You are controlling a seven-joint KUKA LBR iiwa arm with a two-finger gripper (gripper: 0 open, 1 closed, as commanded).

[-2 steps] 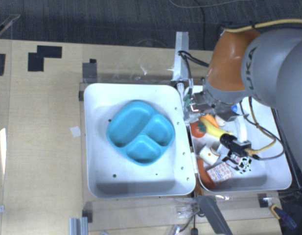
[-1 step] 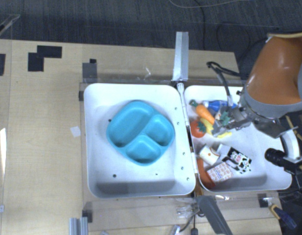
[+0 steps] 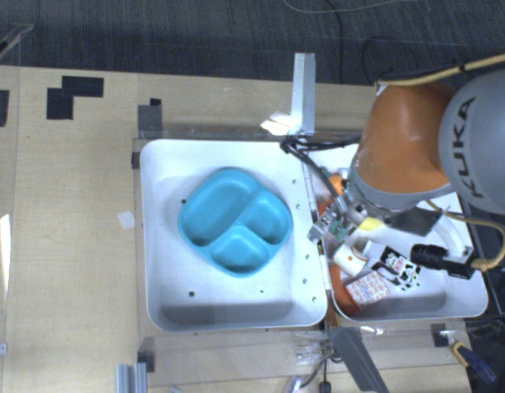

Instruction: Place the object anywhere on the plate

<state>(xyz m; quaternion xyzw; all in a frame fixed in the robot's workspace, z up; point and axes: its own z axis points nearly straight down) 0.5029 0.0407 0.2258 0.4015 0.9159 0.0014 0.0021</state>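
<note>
Glossy orange-banded arm [image 3: 412, 142], pincer [image 3: 338, 223] grip unclear, smooth blue three-compartment plate [image 3: 234, 219] in left bin [image 3: 158, 244]

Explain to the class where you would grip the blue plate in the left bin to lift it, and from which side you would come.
Grip the blue plate by its raised outer rim, coming down from above, probably at the left edge. The plate lies flat in the left bin with three sunken compartments, so only the rim offers the jaws a thin edge. There bare floor seems to leave room beside it.
</note>
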